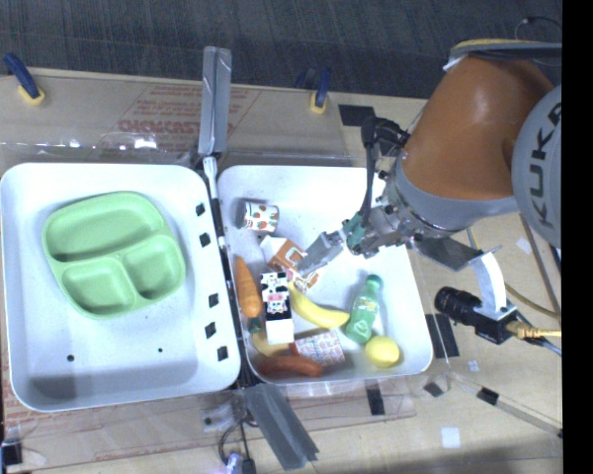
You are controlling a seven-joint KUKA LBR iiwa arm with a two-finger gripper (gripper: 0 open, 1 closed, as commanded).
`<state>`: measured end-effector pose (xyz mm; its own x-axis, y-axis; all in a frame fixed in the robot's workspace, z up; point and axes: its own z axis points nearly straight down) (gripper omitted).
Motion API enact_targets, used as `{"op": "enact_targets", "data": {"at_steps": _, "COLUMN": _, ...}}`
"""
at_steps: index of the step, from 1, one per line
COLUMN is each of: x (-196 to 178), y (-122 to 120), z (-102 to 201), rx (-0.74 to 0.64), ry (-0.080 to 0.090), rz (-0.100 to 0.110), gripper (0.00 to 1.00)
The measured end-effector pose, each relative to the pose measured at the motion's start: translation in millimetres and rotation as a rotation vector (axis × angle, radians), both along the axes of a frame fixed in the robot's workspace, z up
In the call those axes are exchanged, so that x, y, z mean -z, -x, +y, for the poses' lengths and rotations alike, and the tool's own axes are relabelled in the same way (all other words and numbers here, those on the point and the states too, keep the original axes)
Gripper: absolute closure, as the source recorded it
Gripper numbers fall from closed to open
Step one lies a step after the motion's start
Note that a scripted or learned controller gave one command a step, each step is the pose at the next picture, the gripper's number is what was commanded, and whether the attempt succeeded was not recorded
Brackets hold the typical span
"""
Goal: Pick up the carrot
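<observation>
Your gripper sits low in the R bin, fingers angled down-left toward the bin's centre; jaw state can't be told from this angle, and nothing is seen between the fingers. The tip is right over a small orange-and-white box, contact unclear. The carrot lies just left of that, lengthwise along the R bin's left wall, apart from the gripper. Beside the carrot you have a cow-print carton, upright, w/ a banana running diagonally to its right. Right of the banana: a green bottle, tilted, and a lemon near the bin's front-right corner. At the front edge a red-orange sausage-shaped item lies flat, w/ a red-and-white patterned packet just above it. A small printed can lies on its side toward the back-left of the R bin, well apart from the cluster. The L bin holds a green divided tray, three compartments. The arm's orange band and grey wrist hang over the R bin's back-right corner.
</observation>
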<state>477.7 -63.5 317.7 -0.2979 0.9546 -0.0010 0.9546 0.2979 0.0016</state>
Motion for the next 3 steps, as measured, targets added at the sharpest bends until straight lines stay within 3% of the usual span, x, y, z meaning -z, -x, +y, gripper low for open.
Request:
{"op": "enact_targets", "data": {"at_steps": 1, "x": 57.0, "y": 1.0, "z": -1.9, "rx": 0.196, "ry": 0.000, "rz": 0.005, "gripper": 0.00}}
{"op": "enact_targets", "data": {"at_steps": 2, "x": -60.0, "y": 1.0, "z": 86.1, "rx": 0.016, "ry": 0.000, "rz": 0.001, "gripper": 0.00}}
{"op": "enact_targets", "data": {"at_steps": 3, "x": -57.0, "y": 1.5, "z": 109.3, "rx": -0.207, "ry": -0.001, "rz": 0.004, "gripper": 0.00}}
